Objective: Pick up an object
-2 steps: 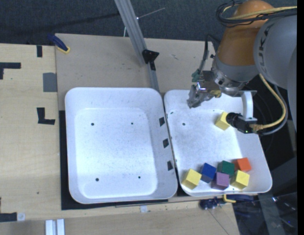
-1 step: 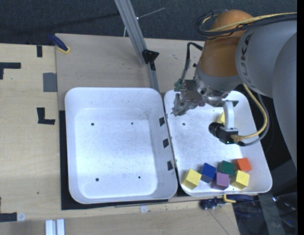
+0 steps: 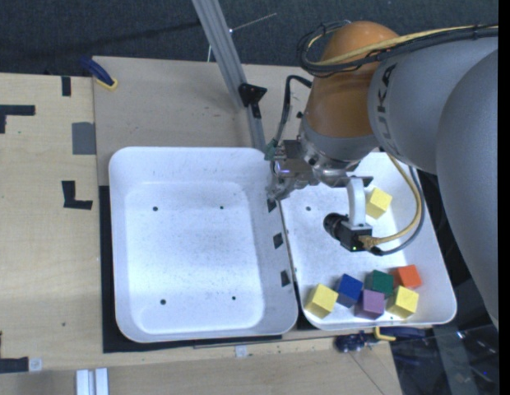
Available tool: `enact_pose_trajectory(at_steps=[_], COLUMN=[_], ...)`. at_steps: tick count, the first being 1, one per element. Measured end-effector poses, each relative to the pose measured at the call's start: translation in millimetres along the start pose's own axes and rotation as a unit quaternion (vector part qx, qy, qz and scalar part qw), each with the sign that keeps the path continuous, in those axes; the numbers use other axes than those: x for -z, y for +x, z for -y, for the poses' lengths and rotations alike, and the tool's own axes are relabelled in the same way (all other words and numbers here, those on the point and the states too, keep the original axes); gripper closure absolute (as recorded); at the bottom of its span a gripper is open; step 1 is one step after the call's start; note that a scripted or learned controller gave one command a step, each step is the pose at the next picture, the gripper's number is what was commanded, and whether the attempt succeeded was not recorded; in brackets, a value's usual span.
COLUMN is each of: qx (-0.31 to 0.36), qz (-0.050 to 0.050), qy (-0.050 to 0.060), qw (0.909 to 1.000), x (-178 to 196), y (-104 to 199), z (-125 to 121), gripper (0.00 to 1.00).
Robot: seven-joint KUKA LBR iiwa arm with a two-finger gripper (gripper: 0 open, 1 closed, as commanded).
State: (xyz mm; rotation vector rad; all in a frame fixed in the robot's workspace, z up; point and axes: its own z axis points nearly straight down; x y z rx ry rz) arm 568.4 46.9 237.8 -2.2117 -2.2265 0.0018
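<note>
Plywood bench [image 3: 173, 105]. Shallow white plastic bin at frame right [image 3: 440, 307]: six small coloured cubes [image 3: 373, 302] crowd its lower edge; lone yellow cube [image 3: 378, 202] sits apart, probably your easiest pick. Two-finger gripper [image 3: 281, 178] at the bin's left wall; you cannot tell its opening or load.

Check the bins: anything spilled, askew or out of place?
Nothing spilled. The cube cluster and a lone yellow cube lie inside the right bin. The pincer hangs over the rims between bins, away from every cube.
</note>
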Motion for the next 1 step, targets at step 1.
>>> enact_pose_trajectory(at_steps=[1], qx=[0.000], qz=[0.000], qy=[0.000], qw=[1.0000], x=[3.0], y=[40.9], z=[24.0], gripper=[1.00])
